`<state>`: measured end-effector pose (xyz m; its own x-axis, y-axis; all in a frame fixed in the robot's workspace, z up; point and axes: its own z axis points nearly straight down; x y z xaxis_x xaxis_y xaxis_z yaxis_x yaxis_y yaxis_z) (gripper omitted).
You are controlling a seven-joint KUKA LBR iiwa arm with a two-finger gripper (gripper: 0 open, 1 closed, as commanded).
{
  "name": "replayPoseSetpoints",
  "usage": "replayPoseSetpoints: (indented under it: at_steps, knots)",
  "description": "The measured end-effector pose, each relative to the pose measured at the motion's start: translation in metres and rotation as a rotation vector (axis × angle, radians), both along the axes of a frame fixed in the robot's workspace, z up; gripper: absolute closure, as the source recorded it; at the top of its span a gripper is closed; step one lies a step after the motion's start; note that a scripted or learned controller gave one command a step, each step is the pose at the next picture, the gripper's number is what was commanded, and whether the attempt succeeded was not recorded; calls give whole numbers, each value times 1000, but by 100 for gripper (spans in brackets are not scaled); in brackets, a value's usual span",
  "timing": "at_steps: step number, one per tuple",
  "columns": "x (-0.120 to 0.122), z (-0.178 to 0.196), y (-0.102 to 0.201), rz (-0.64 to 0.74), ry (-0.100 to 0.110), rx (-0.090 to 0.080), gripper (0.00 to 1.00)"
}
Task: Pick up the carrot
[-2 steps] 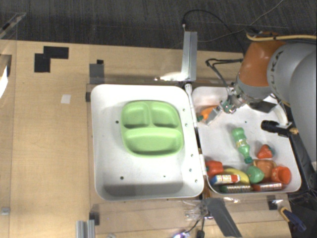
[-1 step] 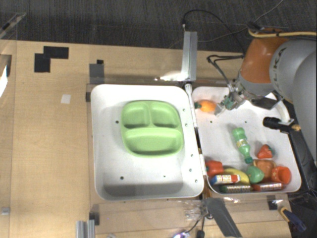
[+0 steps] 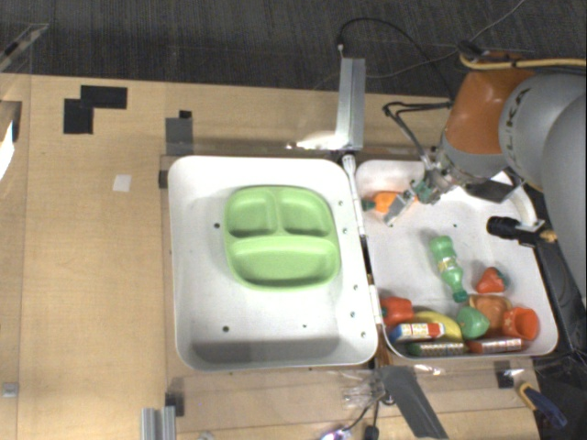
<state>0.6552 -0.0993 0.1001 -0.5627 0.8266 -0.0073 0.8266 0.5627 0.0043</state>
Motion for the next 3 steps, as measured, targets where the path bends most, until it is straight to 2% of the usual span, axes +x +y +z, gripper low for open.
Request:
replayPoseSetpoints:
  at_steps: [1,2,3]
  knots:
    - [2,14,-2,5,-6,-6,100]
    - [21,1,-6,-297,-25,-7,100]
    - [17,-8,9,-286,3,10,0]
